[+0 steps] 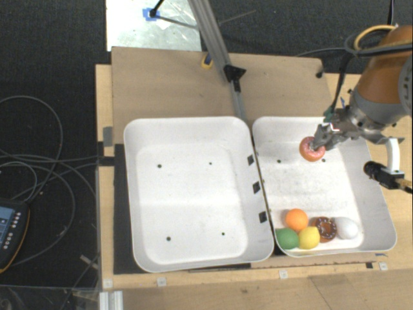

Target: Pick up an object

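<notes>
Gripper clamped on pink donut, hung over right bin far end, likely lifting clear of fruit cluster.

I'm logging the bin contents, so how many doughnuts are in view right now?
2. A pink doughnut sits at the gripper near the right bin's far end; a chocolate doughnut lies among the near-end items. Others could be hidden behind these.

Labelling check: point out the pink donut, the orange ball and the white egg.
pink donut point(312, 150), camera view, on its ring.
orange ball point(296, 219), camera view, top centre.
white egg point(347, 228), camera view, its middle.
</notes>
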You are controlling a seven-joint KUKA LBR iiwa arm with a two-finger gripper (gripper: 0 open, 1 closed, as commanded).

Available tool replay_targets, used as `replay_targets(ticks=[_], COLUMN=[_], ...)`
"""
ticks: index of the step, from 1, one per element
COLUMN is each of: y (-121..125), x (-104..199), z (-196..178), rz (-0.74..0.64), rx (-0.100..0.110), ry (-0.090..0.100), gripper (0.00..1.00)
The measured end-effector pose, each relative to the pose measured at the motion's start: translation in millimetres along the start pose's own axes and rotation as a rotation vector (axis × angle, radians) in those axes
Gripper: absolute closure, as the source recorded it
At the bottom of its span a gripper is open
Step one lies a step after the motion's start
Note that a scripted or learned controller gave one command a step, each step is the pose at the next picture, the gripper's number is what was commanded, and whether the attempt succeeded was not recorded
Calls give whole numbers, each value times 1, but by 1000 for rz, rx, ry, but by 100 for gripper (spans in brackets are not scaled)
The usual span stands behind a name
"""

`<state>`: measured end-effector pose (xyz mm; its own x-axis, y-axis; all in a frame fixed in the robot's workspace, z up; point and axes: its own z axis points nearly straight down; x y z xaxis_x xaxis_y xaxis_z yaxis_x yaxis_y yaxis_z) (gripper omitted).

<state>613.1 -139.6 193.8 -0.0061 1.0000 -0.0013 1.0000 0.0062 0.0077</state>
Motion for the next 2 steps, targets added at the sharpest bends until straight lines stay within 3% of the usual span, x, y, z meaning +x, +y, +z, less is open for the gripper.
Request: replay_targets(ticks=[1,2], y=[2,16], x=[0,46], z=[-48,-39], rz=[0,-4], rx=[0,4], ry=[0,2], gripper=[100,100])
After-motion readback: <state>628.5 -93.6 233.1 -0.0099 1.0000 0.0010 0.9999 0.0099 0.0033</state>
